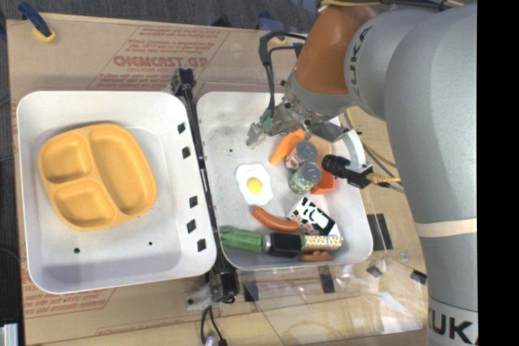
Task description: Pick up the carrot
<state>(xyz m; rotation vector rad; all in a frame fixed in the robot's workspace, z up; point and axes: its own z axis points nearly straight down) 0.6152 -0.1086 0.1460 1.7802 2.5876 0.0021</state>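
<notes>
The camera view looks down at a slant on two shallow white bins set side by side on a bench covered with brown cardboard. The left bin bears a yellow divided tray with three compartments, lying near the bin's middle. The right bin is where the clutter lies. The carrot is a short, bright orange piece, smooth and tapered, lying tilted in the upper middle of the right bin, its upper end just under the tool and its lower end pointing down toward a fried egg. The gripper sits at the end of the grey arm with its orange band, low over the upper part of the right bin, right at the carrot's upper end; whether it touches the carrot cannot be told, and how the tool stands, wide or narrow, cannot be told either. Just right of the carrot lie two small cans, one above the other, the lower one with a greenish label. A red sausage lies below the egg, and a black and white patterned item lies beside it. Along the bin's lower wall lies a green vegetable, with a dark object touching its right end.
</notes>
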